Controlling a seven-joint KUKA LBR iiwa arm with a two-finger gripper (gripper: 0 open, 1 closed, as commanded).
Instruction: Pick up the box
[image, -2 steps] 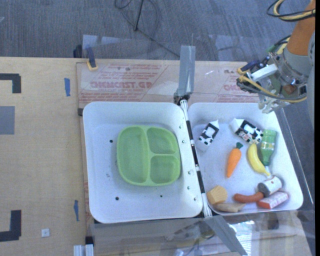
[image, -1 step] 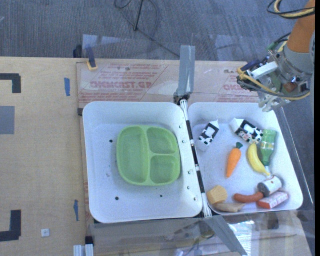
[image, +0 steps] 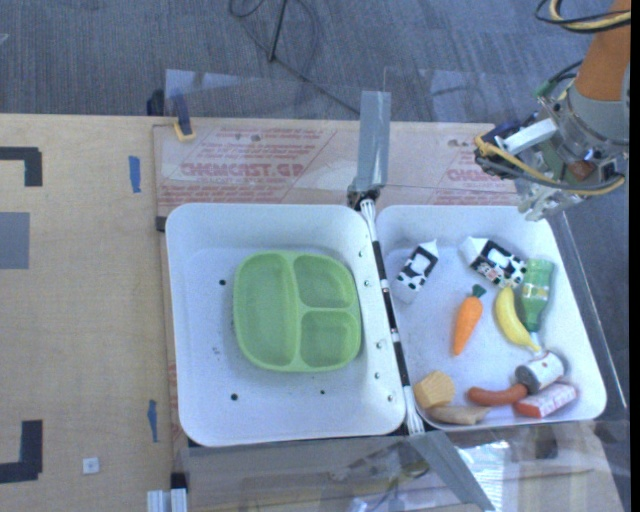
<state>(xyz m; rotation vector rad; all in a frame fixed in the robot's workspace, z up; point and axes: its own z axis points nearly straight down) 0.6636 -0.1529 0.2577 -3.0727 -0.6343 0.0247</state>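
Note:
Two small cow-patterned cartons lie in the right bin (image: 590, 350): one (image: 416, 270) near its left wall and one (image: 497, 264) toward the back. A red and white box (image: 548, 400) lies on its side in the front right corner. My gripper (image: 540, 196) hangs over the bin's back right rim, above and to the right of the rear carton, with cables bunched around the wrist. Nothing shows in its grasp.
Also in the right bin: a carrot (image: 465, 321), a banana (image: 513, 318), a green bottle (image: 535, 290), a sausage (image: 495, 394), a small can (image: 540, 371) and bread pieces (image: 436, 390). The left bin (image: 190, 330) holds a green divided plate (image: 297, 311).

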